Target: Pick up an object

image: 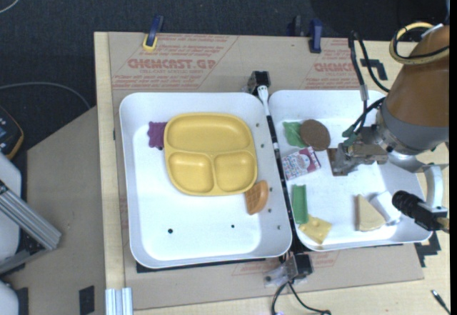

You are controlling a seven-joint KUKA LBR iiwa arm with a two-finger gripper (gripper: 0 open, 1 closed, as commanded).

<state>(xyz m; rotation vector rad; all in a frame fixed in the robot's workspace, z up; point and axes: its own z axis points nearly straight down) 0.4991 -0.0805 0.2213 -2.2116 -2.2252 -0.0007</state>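
- Camera view: hand [345,161] low over right bin [410,238], centre-right of frame, near brown disc [315,133].
- Grip state: cannot tell; likely lining up a pick.

My pickable objects lie across both bins. In the left bin: a yellow divided tray [211,153], a purple piece [156,134] tucked at its left edge, an orange-brown piece [256,198] at its lower right corner. In the right bin: a brown round disc [315,133], a green piece [292,132], a printed packet [300,163], a green stick [300,203], a yellow wedge [315,229], a tan wedge [369,213].
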